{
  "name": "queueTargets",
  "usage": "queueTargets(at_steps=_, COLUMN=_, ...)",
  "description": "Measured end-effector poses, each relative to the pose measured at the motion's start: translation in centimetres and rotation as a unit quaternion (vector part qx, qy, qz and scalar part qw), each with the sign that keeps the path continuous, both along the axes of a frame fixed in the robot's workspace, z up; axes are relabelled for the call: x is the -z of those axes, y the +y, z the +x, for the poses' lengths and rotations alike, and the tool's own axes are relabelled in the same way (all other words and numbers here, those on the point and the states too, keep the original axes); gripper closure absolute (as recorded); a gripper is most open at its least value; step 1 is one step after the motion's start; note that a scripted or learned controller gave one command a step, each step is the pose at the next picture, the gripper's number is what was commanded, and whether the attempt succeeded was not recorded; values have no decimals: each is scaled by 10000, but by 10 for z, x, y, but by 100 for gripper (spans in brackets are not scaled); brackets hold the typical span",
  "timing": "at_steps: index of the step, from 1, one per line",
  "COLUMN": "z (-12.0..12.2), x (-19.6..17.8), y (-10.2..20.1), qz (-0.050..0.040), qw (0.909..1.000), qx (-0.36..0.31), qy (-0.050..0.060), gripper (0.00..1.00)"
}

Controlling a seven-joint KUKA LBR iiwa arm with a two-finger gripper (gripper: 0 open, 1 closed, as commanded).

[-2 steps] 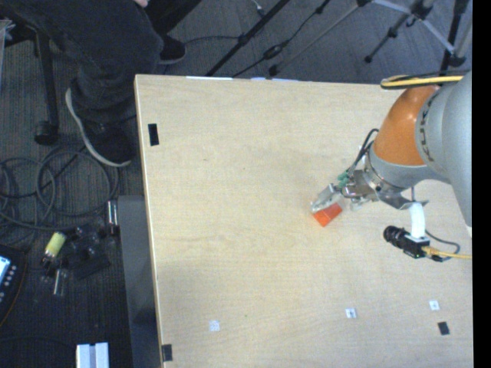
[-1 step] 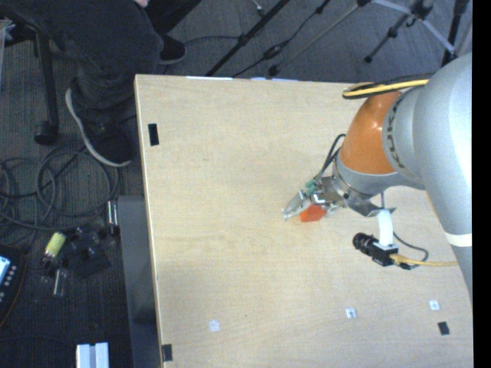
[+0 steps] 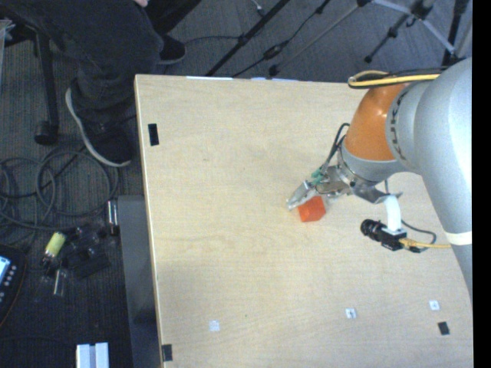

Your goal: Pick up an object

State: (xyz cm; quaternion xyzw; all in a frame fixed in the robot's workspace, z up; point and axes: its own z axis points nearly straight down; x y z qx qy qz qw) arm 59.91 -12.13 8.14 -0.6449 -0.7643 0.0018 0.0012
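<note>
A small orange-red block (image 3: 311, 210) lies on the pale wooden bench top (image 3: 230, 228), a little right of its middle. My gripper (image 3: 304, 195) reaches in from the right and sits low over the block's upper left edge, touching it or nearly so. The grey arm with its orange band (image 3: 374, 133) rises behind it to the right. Whether the block is held is unclear from this angle.
A black connector with a white clip and yellow cable (image 3: 386, 231) hangs off the wrist just right of the block. Small black marks (image 3: 153, 134) dot the bench edges. A person's legs and shoes (image 3: 100, 121) and loose cables (image 3: 46, 198) are on the floor at left.
</note>
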Motion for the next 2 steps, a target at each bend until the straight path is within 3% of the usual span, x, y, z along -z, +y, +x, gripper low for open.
queueTargets(at_steps=1, z=-1, x=-6, y=0, qz=-7, qw=10000, qx=-6, qy=26, gripper=100)
queueTargets(at_steps=2, z=4, x=-99, y=103, qz=3, qw=10000, qx=-72, qy=6, gripper=100)
